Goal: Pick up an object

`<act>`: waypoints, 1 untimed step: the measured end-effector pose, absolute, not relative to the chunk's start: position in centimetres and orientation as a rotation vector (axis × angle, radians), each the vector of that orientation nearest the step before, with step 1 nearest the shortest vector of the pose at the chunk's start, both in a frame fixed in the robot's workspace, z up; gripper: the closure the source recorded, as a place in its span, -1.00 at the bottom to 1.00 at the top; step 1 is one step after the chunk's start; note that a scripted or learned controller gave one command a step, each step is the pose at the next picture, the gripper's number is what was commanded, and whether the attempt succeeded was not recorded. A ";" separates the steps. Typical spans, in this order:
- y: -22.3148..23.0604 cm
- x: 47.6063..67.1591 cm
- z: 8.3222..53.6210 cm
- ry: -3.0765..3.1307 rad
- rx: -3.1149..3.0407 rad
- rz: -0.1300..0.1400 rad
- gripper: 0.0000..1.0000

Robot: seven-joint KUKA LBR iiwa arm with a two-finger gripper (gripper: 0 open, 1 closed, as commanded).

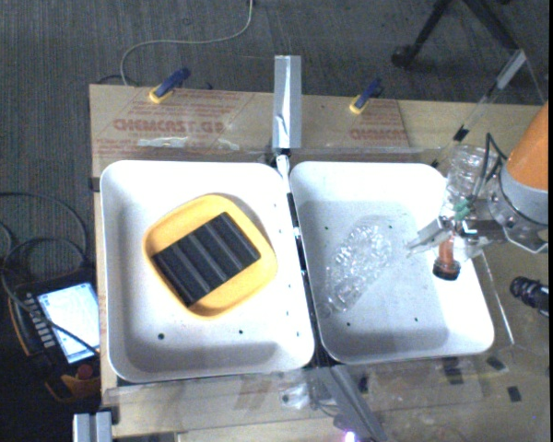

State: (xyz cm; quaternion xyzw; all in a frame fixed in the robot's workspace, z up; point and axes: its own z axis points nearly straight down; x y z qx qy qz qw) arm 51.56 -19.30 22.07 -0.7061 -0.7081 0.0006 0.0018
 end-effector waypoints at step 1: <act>-22.3 58.5 17.7 -2.318 -2.118 0.007 -1.00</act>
